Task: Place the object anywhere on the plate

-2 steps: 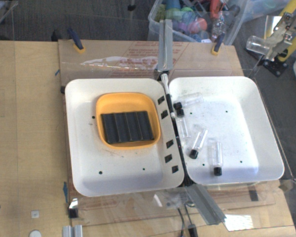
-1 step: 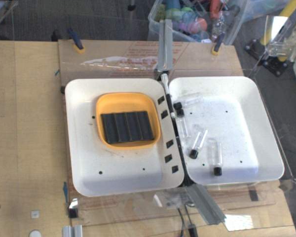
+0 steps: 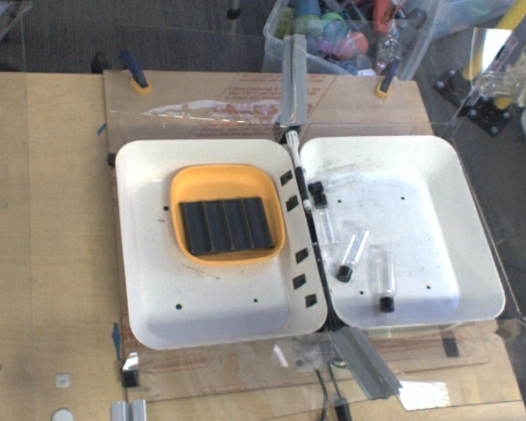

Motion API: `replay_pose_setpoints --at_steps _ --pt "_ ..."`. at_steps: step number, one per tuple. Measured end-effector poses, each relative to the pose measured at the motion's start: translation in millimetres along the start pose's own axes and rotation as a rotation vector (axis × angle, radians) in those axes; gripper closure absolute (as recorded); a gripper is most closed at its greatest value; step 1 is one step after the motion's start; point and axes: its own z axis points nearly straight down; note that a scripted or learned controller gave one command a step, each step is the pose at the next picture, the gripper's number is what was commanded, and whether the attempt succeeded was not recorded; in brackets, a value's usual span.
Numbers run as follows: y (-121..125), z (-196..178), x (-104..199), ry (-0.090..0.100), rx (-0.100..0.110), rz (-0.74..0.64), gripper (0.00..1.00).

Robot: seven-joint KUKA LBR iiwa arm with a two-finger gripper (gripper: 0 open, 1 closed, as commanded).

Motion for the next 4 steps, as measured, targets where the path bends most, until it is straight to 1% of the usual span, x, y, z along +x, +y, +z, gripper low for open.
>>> replay_pose_setpoints --at_steps 1,2,3,4 --pt "1.4 -0.6 -0.9 -0.001 0.001 -0.123 1.0" --pt "1.3 -0.4 -5.0 -0.001 0.0 -0.326 1.0" --pt "0.8 -0.6 -4.9 -0.002 -0.001 -0.588 1.0" --pt "0.8 -0.3 -4.8 -0.002 -0.002 -0.957 1.0"
